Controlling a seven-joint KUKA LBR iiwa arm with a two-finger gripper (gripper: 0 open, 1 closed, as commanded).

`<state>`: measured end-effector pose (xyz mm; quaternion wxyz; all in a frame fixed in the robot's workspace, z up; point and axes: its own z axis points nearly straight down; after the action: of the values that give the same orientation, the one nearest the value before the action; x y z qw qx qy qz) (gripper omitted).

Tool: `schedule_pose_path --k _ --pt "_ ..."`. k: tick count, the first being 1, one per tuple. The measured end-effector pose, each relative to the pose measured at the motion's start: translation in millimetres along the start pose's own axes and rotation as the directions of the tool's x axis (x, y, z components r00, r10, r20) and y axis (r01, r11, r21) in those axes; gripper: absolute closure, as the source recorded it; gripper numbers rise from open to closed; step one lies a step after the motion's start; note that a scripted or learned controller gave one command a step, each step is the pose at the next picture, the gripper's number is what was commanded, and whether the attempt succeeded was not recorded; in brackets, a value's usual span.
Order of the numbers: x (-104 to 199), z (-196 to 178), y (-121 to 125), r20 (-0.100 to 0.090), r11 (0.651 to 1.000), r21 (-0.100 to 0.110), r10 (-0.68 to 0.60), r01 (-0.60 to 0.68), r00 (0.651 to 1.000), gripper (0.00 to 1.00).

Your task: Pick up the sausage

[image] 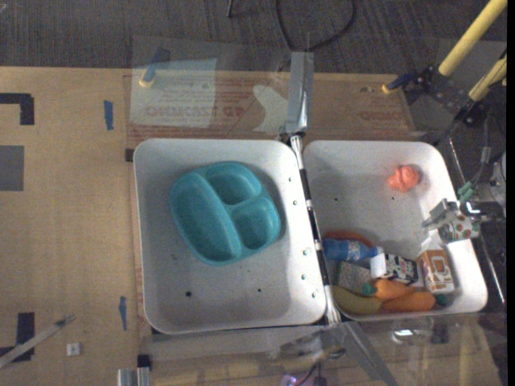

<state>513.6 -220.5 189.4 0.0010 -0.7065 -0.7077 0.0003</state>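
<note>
The light is soft and a bit dim, the white bins (153, 296) look grayish with gentle shadows inside, the clear plastic sheet (177, 91) shines a little, and the whole picture looks slightly fuzzy.

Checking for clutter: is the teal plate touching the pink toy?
Apart. The camera view shows the teal plate in the left bin, the pink toy in the right bin.

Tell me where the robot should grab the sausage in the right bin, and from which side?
Probably mid-length on the sausage, the reddish curved piece, coming from straight above and closing across its narrow width. It lies flat, and the blue bottle sits tight along its near side, so a sideways approach looks blocked. Its far side is free.
</note>
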Motion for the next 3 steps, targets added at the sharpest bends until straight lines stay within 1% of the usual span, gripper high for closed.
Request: schedule_pose_path --k 1,2,3 --pt "73 86 13 0.001 1.000 0.000 -0.012 0.012 1.000 0.00" --pt "126 100 49 0.010 0.947 -0.011 -0.322 0.322 0.947 0.00" --pt "117 -49 109 0.005 0.888 -0.004 -0.459 0.459 0.888 0.00"
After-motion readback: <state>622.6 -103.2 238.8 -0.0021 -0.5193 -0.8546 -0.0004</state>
